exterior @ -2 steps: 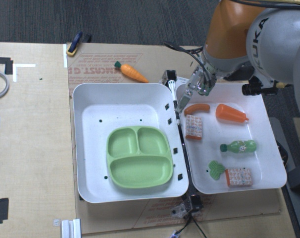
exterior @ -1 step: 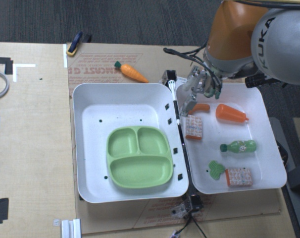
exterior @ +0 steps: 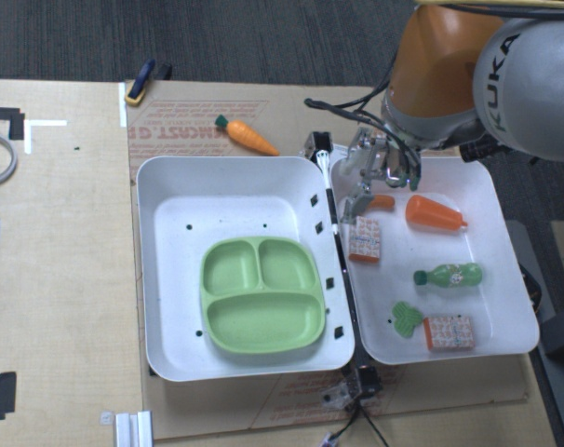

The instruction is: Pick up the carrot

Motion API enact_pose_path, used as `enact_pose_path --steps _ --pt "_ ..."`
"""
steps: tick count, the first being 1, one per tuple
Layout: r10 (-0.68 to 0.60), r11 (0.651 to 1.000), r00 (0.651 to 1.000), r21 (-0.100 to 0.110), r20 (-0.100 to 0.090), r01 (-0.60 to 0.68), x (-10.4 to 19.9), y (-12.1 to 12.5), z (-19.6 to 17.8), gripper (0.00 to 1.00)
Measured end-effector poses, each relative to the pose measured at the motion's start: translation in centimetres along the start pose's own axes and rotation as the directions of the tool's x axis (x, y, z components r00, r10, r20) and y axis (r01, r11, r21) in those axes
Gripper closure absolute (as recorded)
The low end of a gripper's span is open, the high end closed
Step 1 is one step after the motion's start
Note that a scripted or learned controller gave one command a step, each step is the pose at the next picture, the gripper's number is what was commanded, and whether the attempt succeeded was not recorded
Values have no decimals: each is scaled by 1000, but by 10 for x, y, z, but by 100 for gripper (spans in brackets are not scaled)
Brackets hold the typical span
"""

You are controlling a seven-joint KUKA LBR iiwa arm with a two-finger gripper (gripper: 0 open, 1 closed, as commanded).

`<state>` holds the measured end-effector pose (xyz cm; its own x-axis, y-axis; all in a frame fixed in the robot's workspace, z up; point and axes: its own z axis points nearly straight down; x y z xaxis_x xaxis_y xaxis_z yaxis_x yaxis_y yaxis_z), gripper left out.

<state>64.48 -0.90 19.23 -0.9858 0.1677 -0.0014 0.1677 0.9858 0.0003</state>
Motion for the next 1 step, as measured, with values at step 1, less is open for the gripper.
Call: enact_pose_path --steps 1 --pt "-32 999 999 0 0 32 11 17 -13 0"
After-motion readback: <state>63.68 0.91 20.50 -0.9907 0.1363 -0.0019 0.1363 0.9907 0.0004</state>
